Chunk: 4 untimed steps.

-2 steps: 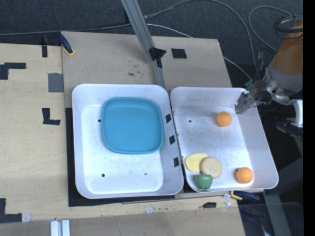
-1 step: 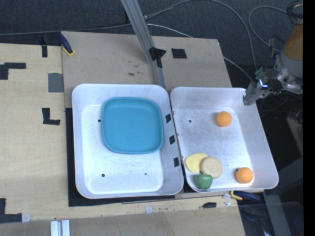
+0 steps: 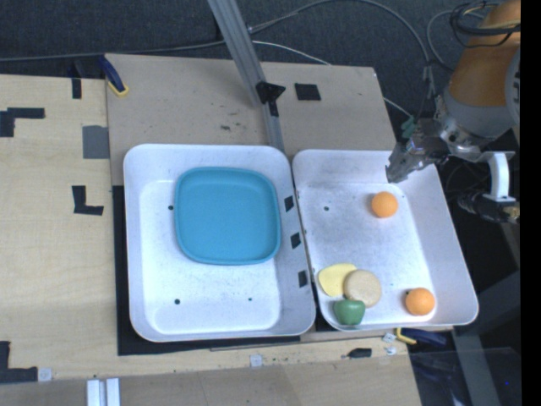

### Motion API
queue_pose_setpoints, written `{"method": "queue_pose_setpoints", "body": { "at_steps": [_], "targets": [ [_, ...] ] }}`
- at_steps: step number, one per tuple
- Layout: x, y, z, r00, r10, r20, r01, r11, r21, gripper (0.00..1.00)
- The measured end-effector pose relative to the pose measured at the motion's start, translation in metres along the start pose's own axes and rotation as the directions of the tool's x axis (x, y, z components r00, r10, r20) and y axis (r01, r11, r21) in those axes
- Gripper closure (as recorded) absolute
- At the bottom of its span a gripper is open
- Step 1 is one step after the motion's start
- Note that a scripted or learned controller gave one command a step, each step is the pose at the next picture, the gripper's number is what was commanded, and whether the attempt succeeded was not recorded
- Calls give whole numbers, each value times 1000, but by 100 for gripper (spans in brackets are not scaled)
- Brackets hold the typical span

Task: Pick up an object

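Two white bins side by side on the bench: left bin (image 3: 144,252) and right bin (image 3: 448,252)

In the left bin, a blue plate (image 3: 226,215), lying flat, toward the far half

In the right bin, five small things:
- orange ball (image 3: 384,205) alone in the far half, toward the right
- second orange ball (image 3: 419,301) at the near right corner
- yellow piece (image 3: 334,278), tan round piece (image 3: 363,287) and green piece (image 3: 348,312) bunched at the near left corner, touching or overlapping one another, tan one atop the yellow one's edge, green one nearest the rim

Arm (image 3: 486,74) reaching in from the right, orange band up top, wrist bent down toward the right bin's far right edge

Gripper (image 3: 399,172) hanging over that far right corner, just beyond the first orange ball, apart from it

Nothing seen between the fingertips; open or closed cannot tell, too dark and small

All things lying on the bin floors, none lifted
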<state>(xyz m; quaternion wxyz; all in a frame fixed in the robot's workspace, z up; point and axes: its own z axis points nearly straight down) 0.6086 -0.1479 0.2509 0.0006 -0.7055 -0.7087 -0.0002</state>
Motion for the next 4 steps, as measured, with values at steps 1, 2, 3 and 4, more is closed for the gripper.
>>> {"method": "queue_pose_setpoints", "body": {
  "at_steps": [1,2,3,4],
  "targets": [
    [53,7,-6,1000,0,0,0,1000,0,100],
    [106,3,-7,1000,0,0,0,1000,0,100],
    [158,11,-11,1000,0,0,0,1000,0,100],
    [211,16,-12,1000,0,0,0,1000,0,100]
  ]
}}
